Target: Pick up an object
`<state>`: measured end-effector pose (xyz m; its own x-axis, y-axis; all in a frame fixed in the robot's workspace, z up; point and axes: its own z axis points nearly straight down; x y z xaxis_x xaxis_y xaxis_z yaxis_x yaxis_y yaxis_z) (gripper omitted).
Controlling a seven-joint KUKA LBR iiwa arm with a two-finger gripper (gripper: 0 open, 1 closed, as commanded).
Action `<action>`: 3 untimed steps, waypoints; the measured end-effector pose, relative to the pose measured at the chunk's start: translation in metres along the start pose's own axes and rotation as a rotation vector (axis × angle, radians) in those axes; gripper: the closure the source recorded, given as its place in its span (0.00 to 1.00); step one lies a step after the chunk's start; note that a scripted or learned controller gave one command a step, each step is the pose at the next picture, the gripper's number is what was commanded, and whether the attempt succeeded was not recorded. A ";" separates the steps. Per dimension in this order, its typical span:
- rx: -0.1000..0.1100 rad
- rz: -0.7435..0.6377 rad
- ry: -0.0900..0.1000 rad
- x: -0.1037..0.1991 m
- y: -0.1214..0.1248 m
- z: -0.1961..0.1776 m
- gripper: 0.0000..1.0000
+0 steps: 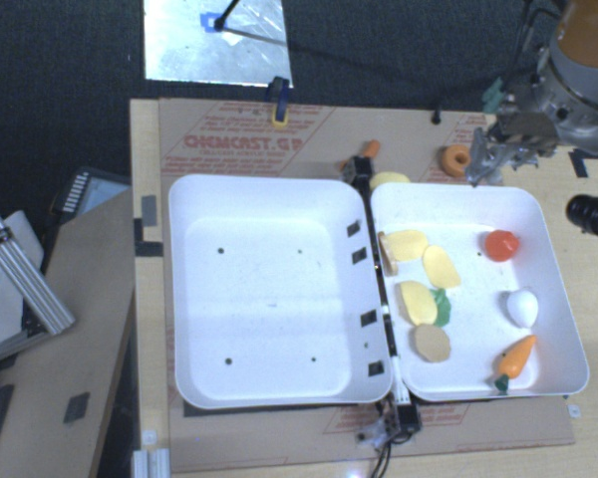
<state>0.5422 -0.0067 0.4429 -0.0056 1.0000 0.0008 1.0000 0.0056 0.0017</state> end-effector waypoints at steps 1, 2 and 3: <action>-0.002 0.001 -0.001 0.006 -0.003 -0.005 1.00; -0.001 0.000 0.000 0.030 -0.043 -0.008 1.00; -0.002 0.005 -0.001 0.027 -0.031 -0.012 1.00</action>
<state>0.5113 0.0204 0.4550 -0.0008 1.0000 -0.0005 1.0000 0.0008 0.0038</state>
